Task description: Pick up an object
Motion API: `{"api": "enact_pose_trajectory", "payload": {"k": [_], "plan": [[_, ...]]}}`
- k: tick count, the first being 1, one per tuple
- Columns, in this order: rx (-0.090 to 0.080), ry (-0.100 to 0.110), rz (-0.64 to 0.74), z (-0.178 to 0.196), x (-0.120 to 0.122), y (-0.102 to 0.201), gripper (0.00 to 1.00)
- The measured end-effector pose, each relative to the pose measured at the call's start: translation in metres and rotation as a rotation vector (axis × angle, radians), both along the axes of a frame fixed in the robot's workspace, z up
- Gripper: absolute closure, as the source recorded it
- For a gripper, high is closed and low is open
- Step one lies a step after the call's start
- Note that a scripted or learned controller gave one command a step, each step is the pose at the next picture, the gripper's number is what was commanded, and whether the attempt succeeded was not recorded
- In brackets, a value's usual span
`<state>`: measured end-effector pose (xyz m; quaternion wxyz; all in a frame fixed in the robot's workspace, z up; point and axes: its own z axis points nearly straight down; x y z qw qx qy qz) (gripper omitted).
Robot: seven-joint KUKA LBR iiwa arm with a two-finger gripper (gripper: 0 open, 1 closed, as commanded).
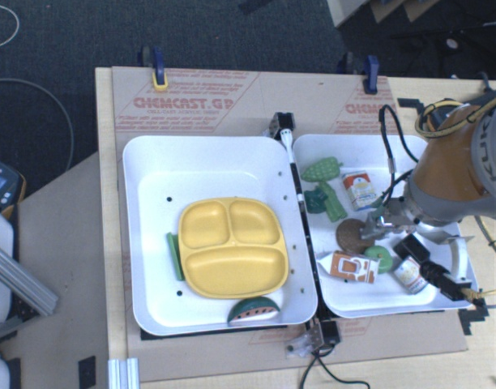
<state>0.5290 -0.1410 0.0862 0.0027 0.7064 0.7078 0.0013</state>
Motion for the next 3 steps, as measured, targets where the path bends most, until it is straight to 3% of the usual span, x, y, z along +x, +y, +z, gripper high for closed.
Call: {"api": "enact_pose_trajectory", "payload": {"k": [1, 2, 3], "plan": [[0.002, -0.004, 0.006, 0.104, 0.031, 0.09, 1.0], [0.001, 0.001, 0.0, 0.109, 0.029, 0.086, 1.0], [0.005, 0.016, -0.003, 0.097, -0.054, 0.108, 1.0]]}}
